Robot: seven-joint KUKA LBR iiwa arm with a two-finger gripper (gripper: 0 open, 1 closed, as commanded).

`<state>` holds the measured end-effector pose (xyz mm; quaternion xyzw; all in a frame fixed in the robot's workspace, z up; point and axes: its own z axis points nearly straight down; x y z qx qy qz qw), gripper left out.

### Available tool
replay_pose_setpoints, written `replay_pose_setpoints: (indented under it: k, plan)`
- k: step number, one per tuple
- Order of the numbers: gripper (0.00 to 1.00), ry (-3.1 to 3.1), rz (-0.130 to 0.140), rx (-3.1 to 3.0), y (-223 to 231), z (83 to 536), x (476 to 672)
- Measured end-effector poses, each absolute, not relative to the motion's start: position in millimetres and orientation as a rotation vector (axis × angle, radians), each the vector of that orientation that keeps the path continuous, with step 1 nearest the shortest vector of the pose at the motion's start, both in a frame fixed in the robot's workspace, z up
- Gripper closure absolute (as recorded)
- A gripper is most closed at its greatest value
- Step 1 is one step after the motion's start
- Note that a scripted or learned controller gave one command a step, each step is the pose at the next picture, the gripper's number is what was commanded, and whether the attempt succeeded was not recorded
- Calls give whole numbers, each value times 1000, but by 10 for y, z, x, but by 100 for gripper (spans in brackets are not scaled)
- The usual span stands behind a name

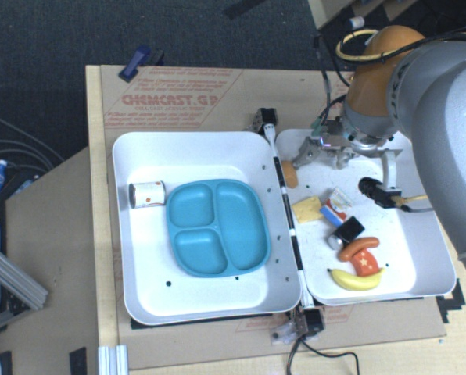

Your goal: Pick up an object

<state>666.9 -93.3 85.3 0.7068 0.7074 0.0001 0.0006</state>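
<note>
The grey arm with its orange band [381, 69] reaches in from the right over the far end of the right bin [428, 256]. My gripper [327, 151] hangs low there, just right of a small brown piece [289, 176] by the divider. Closer to the front lie a yellow block [306, 209], a blue, red and white packet [336, 208], a black block [348, 229], a red fruit [363, 261] and a banana [356, 280]. None of these is seen in the gripper.
The left bin [139, 280] holds a blue divided plate [217, 226] and a small white can [147, 194] lying on its side at the left. A blue object [134, 63] rests on the bench's far edge. Cables trail at the left.
</note>
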Motion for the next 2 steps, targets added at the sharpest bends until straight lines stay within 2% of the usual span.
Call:
replay_pose_setpoints:
  k: [1, 2]
  plan:
    - [100, 2220, 1, 2217, -930, 957, 6675]
    - [0, 2221, 1, 2218, -930, 955, 6673]
